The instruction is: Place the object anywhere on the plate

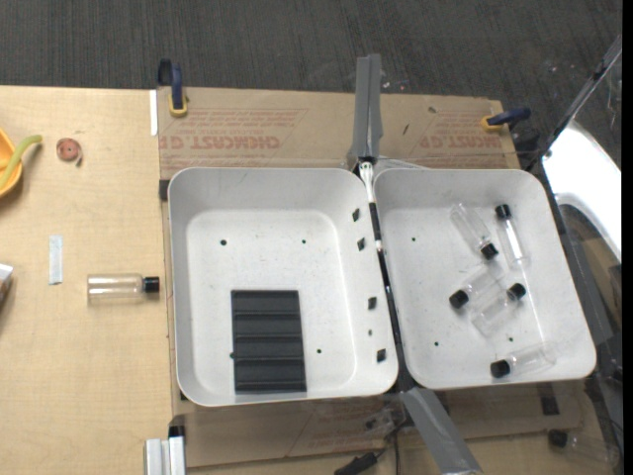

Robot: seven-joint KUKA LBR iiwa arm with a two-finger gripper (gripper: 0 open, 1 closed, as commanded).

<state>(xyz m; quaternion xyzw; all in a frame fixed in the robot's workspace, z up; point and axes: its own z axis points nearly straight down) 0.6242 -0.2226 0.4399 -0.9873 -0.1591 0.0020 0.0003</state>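
Observation:
A black ribbed plate (267,340) lies flat in the left bin (198,265), near its front wall. Several clear plastic vials with black caps lie scattered in the right bin (415,255). One vial (510,234) lies near the back beside another vial (471,228). Two more vials (487,298) lie close together in the middle. A further vial (524,361) rests against the front right wall. All of them lie on their sides.
On the wooden bench to the left lie another clear vial (117,285), a small white strip (55,260), a brown disc (67,149) and a yellow object (8,162) at the edge. Clamps (174,89) hold the cardboard behind the bins. A white curved body (588,171) stands at the right.

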